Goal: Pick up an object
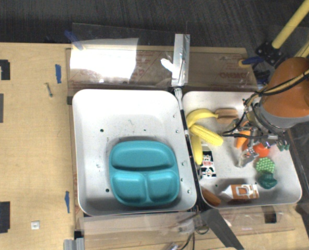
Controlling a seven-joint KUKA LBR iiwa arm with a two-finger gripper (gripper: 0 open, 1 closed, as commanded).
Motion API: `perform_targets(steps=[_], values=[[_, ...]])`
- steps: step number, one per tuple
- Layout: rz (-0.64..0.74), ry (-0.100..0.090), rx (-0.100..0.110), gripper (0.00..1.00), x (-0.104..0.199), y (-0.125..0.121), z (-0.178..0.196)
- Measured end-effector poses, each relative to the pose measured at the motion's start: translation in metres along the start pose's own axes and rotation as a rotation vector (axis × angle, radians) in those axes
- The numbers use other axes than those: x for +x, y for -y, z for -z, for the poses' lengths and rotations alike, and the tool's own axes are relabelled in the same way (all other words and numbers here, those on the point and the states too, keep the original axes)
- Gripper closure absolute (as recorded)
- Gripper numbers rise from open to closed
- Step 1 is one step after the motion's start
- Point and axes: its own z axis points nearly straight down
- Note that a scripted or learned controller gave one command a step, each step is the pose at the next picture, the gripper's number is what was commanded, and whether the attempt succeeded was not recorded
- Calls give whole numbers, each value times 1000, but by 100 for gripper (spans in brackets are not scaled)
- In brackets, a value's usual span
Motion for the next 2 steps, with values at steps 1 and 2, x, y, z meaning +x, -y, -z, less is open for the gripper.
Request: perform_targets(steps=[1, 2], values=[[2, 14, 6, 100, -5, 0, 14], [489, 1, 2, 100, -22, 24, 160]])
